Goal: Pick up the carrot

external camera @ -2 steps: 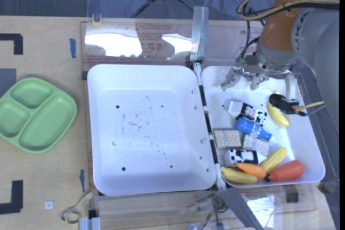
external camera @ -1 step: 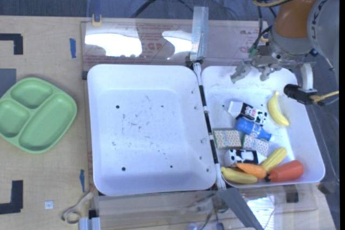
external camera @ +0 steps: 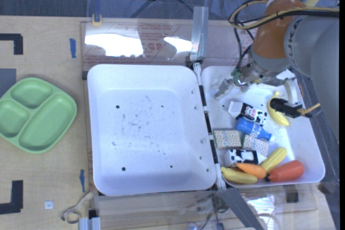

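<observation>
Found the carrot (external camera: 251, 169) in the right bin (external camera: 315, 161), near its front wall, lying flat among toy food. Noted a yellow banana (external camera: 237, 175) touching it on the front-left side, a red-orange piece (external camera: 286, 171) just beside its right end, and a yellow piece (external camera: 274, 158) just behind it. Saw a black-and-white packet (external camera: 242, 156), patterned sachets (external camera: 229, 139) and a blue item (external camera: 252, 127) further back in the same bin. Spotted the gripper (external camera: 230, 85) low over the rear left of that bin, well apart from the carrot, below the orange band (external camera: 272, 35) of the arm. Could not tell whether it stood spread or closed. Noted the left bin (external camera: 102, 83) alongside, and a green divided plate (external camera: 35, 114) on the table (external camera: 43, 40) at far left.
</observation>
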You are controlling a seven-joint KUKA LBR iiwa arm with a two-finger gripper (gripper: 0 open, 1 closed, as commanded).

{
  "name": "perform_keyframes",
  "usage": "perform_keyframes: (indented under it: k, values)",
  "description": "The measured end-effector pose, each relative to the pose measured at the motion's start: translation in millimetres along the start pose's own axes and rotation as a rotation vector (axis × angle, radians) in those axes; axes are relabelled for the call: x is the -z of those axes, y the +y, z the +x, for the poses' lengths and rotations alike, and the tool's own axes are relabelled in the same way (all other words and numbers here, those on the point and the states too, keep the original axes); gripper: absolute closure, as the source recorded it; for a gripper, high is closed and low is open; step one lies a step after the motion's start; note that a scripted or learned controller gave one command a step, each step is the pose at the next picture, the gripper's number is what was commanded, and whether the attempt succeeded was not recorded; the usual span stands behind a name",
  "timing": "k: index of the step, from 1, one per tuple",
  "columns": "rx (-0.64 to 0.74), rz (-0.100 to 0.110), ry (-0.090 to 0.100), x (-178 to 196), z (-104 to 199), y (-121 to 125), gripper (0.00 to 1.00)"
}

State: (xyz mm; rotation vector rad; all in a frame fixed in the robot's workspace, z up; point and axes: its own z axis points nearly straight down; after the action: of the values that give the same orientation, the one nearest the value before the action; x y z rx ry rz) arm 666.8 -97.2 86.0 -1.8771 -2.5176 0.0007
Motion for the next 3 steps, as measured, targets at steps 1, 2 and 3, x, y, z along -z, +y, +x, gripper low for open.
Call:
perform_keyframes:
  k: [1, 2, 3]
  values:
    - [-0.617, 0.004, 0.003, 0, -9, -3, 0.00]
    - [-0.921, 0.014, 0.004, -1, -63, -28, 0.00]
    - [-1.341, 0.013, -0.017, 3, -16, -10, 0.00]
